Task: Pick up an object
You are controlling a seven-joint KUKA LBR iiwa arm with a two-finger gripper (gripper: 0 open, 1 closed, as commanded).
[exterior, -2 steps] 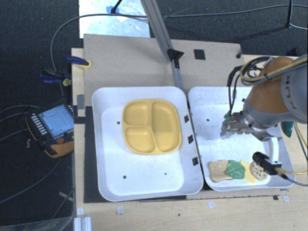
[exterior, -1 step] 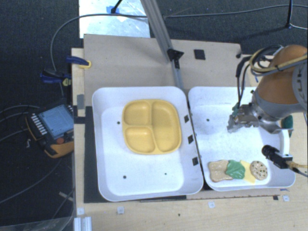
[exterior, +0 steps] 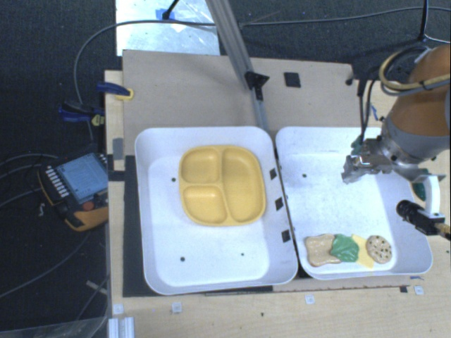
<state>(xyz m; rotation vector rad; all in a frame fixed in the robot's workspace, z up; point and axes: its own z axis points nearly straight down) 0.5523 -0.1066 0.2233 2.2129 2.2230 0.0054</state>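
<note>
Gripper (exterior: 354, 167) over right bin (exterior: 331, 189), upper area; can't tell its open/closed state. Toy food cluster (exterior: 345, 249) lies well apart, at the bin's near edge, nothing held.

Pincer (exterior: 350, 172) above right bin (exterior: 317, 143)

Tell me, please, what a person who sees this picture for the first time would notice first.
Probably the yellow divided plate, lying alone in the left bin, because its colour stands out against the white. Next, the small pile of toy food in the right bin, along its near edge: a slice of bread, a green leaf and a cookie. The claw hangs above that bin's far right part.
</note>
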